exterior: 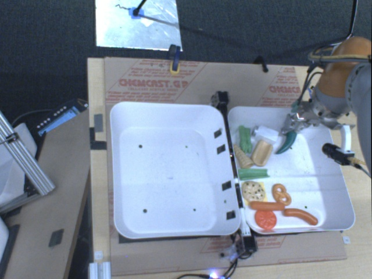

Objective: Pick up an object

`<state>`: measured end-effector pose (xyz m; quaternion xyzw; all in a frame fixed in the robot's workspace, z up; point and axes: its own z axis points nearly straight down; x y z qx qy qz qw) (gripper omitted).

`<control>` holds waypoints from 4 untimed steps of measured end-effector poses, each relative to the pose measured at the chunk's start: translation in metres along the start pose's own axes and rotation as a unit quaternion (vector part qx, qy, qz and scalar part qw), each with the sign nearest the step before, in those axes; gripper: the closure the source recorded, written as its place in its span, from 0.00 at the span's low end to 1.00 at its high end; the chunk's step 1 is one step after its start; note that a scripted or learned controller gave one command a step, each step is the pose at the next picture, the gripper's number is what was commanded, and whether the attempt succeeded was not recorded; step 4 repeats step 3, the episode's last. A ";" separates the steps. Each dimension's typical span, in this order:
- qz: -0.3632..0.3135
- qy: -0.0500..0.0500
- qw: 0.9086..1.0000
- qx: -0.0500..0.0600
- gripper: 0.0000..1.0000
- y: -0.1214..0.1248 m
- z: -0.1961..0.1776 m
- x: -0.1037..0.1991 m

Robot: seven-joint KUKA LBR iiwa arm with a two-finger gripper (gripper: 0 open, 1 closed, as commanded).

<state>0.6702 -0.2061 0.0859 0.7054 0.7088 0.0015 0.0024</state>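
My gripper [292, 127] hangs over the back of the right bin [334, 185], reaching in from the right. A dark teal curved piece [286, 143] sits between its fingers and droops down and to the left, lifted just above the bin floor. Close to its left lie a white block [266, 133] and a tan bread-like piece [261, 153]. A green vegetable [244, 138] rests against the bin's left wall.
The right bin also holds a cone [243, 158], a green bar [254, 172], a cookie [253, 190], a pretzel [281, 193], a red tomato slice [266, 219] and two orange sausages [301, 215]. The left bin [168, 167] stands beside it.
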 end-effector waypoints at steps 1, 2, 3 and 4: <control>0.000 0.000 1.000 0.001 1.00 -0.001 0.000 0.006; 0.000 0.000 1.000 0.001 1.00 -0.001 0.001 0.008; -0.002 0.001 1.000 0.002 1.00 0.000 0.001 0.070; -0.002 0.001 1.000 0.002 1.00 0.000 0.001 0.070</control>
